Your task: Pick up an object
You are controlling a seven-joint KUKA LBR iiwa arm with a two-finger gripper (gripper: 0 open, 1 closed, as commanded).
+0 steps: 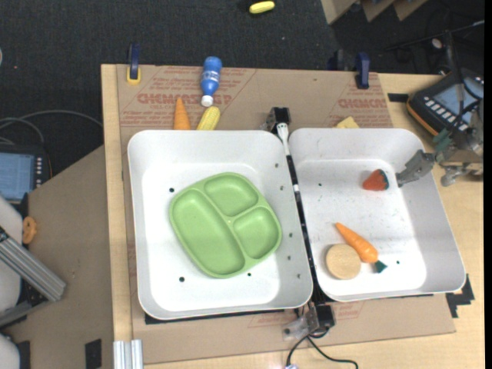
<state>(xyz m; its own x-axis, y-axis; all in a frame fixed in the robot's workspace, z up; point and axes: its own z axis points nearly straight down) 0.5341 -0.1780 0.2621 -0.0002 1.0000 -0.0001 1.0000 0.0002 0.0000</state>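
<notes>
The right bin [430, 279] holds three toy foods. A red strawberry [375, 181] lies near its far right side, an orange carrot [357, 242] lies toward the front, and a round tan biscuit [343, 262] touches the carrot's left end. My gripper [421, 167] hangs over the bin's right rim, just right of the strawberry and apart from it. Nothing shows in its grasp. The arm's grey wrist reaches in from the right edge.
The left bin [154, 267] bears a green divided plate [224, 224]. Behind the bins on the board lie a blue bottle [211, 79], a small carrot [181, 115], a yellow corn cob [209, 118] and a yellow wedge [347, 123].
</notes>
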